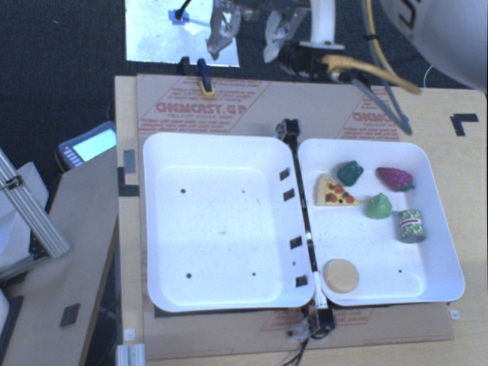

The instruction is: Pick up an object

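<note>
From my seat, the left bin [217, 227] sits on the worktop [229, 105] with its white floor showing a few small dark holes. A black clamp strip [299, 219] runs down the seam where it meets the right bin [435, 204], which carries all the objects.

In the right bin, a round tan biscuit-like disc [341, 275] lies near the front left corner, close to the seam. Toward the back edge I see a toy pizza slice [334, 192] just beside the seam, with a dark green toy vegetable [350, 173] touching or nearly touching its far side. To the right of those sits a light green rounded toy [377, 206], then a purple bunch of toy grapes [395, 178] nearer the back right corner, and a small can with a green label [409, 226] by the right wall.

The end effector [248, 33] hangs beyond the back edge of the worktop, well apart from both bins, its two fingers [220, 29] spread with nothing between them.
</note>
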Motion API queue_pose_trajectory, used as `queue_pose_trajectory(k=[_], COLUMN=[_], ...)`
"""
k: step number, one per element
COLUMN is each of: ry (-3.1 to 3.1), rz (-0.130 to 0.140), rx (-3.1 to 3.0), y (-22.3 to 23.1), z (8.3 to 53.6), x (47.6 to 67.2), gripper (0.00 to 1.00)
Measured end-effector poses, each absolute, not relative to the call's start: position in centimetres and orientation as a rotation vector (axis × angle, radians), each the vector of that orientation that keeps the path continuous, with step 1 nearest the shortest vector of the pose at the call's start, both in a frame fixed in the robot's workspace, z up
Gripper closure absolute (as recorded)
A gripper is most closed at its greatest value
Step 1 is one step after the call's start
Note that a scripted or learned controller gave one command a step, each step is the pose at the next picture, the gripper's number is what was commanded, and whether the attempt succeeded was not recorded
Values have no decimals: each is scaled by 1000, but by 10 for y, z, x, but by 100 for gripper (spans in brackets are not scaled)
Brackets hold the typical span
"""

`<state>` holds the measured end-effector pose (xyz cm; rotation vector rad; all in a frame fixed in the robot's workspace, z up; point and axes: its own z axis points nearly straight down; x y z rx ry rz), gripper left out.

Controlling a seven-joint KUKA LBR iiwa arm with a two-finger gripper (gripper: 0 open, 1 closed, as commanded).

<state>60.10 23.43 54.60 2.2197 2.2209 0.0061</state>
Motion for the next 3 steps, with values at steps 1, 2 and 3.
queue_pose_trajectory(k=[1, 2, 3], ry=[2221, 2221, 2222], rz=[10, 9, 14], rx=[2218, 2219, 2217], y=[234, 234, 235], z=[558, 557, 569], x=[601, 601, 601], gripper=[100, 0, 100])
